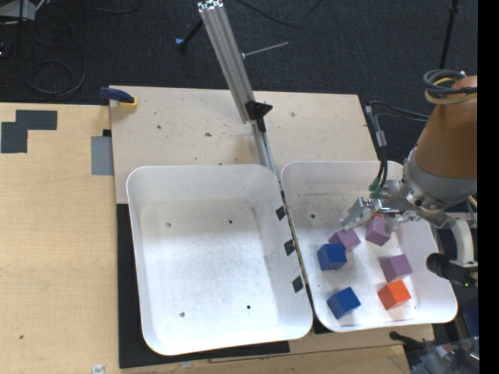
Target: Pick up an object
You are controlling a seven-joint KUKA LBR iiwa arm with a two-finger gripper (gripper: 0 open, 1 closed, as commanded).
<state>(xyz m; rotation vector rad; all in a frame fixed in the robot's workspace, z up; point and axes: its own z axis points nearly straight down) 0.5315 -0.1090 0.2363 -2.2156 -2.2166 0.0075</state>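
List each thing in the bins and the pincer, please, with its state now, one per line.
pincer: low over the right bin, fingers around a purple block
purple block: tilted, between the fingers
second purple block: lying in the right bin
third purple block: lying
two blue blocks: lying, apart
orange block: lying

Purple cube (378, 231) sits tilted under the hand (380, 211); a second purple block (348, 239) just beside it.

grey arm (437, 179), orange band (452, 135), looped cables (446, 80)
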